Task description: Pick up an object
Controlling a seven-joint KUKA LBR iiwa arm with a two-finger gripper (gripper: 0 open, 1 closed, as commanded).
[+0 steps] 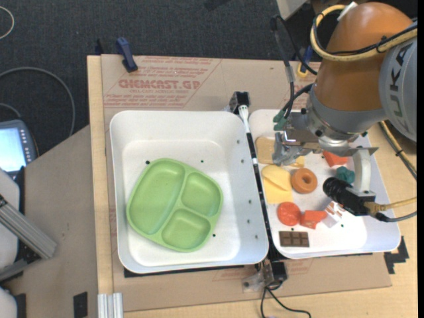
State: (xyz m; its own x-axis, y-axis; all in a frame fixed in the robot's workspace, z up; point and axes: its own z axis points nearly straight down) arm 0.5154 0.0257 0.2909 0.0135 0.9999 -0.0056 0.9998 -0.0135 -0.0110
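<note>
Gripper (286,152) low near right bin's (381,240) left wall, toys crowding.

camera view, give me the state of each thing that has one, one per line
green divided plate: lying flat in the left bin, compartments bare
donut: flat in the right bin, not held
yellow wedge: lying beside the donut
chocolate bar: flat near the front rim
tomato: resting loose
pincer: low over the right bin

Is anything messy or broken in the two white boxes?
Nothing looks broken or spilled. The green plate sits a bit crooked in the left bin. The toy foods, like the donut and chocolate bar, lie jumbled in the right bin.
</note>
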